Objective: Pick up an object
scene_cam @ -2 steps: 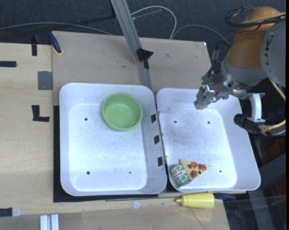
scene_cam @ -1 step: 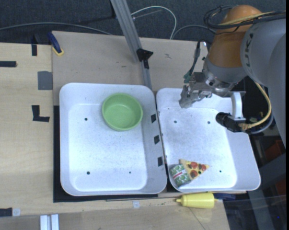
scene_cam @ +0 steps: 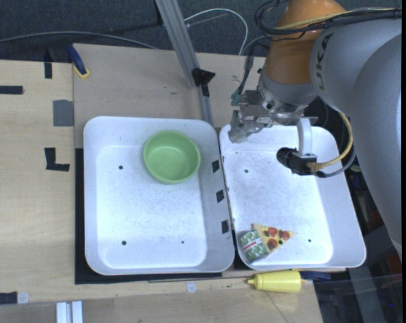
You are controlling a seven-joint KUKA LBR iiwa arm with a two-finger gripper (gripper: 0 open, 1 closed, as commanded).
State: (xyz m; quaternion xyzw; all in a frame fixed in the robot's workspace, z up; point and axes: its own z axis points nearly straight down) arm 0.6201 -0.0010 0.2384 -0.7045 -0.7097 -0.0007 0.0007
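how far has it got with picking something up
Nothing looks picked up yet. The gripper sits over the far left corner of the right bin with no object seen between its fingers. The green bowl rests in the left bin, the pizza slice toy lies in the right bin's near left corner, and the yellow bottle lies outside on the bench. Reaching, grasping and lifting remain.

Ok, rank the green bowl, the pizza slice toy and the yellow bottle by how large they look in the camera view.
1. Green bowl, clearly the largest.
2. Yellow bottle and pizza slice toy: they look about alike in extent, so I won't rank one over the other.
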